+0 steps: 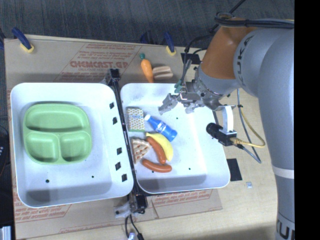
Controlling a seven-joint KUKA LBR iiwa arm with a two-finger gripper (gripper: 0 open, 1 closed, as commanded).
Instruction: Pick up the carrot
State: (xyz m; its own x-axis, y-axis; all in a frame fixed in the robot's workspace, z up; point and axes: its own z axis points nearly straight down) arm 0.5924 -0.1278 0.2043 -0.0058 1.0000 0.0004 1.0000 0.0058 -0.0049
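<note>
The carrot [146,69], orange with a green top, lies on the cardboard just behind the right bin's [210,171] back rim, outside the bin. My gripper [178,105] hangs over the rear part of the right bin, to the right of the carrot and nearer the front. Its fingers [167,104] are spread open with nothing between them.
A tan bun-like piece [162,73] lies right beside the carrot. Clustered at the right bin's left side are a grey waffle block [135,118], a blue bottle [161,127], a banana [164,145], sausages [156,166] and a pizza slice [140,146]. In the left bin sits a green divided tray [57,132].
</note>
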